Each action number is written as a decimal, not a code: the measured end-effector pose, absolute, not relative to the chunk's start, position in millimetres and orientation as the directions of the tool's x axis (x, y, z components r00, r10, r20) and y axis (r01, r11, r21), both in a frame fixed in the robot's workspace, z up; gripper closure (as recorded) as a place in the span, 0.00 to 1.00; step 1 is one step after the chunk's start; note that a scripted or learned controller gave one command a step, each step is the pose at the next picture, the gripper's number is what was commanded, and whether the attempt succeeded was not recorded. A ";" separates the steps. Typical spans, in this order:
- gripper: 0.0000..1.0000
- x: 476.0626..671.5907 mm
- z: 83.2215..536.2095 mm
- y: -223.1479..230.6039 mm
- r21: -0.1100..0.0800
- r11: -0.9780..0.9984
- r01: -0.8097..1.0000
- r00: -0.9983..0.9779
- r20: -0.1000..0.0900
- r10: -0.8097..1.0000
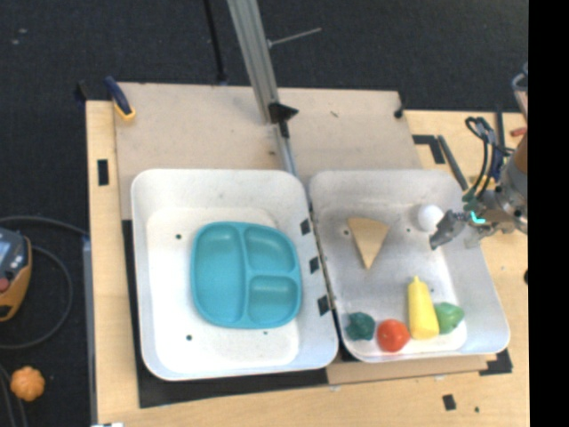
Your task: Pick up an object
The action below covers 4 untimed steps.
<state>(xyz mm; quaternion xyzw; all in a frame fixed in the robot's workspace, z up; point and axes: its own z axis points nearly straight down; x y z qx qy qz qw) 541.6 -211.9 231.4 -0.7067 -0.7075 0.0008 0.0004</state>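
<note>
Gripper (pixel 447 229) sits low over the right white bin (pixel 391 189), just beside the small white ball (pixel 429 214).
Whether the jaws are wide or narrow can't be told. Tan wedge (pixel 367 238) lies mid-bin; yellow bottle (pixel 421 308), red ball (pixel 392 334), and two green pieces line the near edge. Teal divided plate (pixel 246 274) fills the left bin (pixel 178 194).

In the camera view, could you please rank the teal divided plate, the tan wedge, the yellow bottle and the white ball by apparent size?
1. Teal divided plate, by far the largest.
2. Tan wedge and yellow bottle: these look about alike, so I would not rank one above the other.
3. White ball, the smallest.
</note>
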 end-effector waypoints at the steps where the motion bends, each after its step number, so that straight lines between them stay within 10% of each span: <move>1: 0.00 542.4 232.7 -212.0 0.001 0.002 1.000 -0.002 -0.001 1.000; 4: 0.00 546.9 100.6 -216.1 0.003 -0.002 1.000 0.002 -0.002 1.000</move>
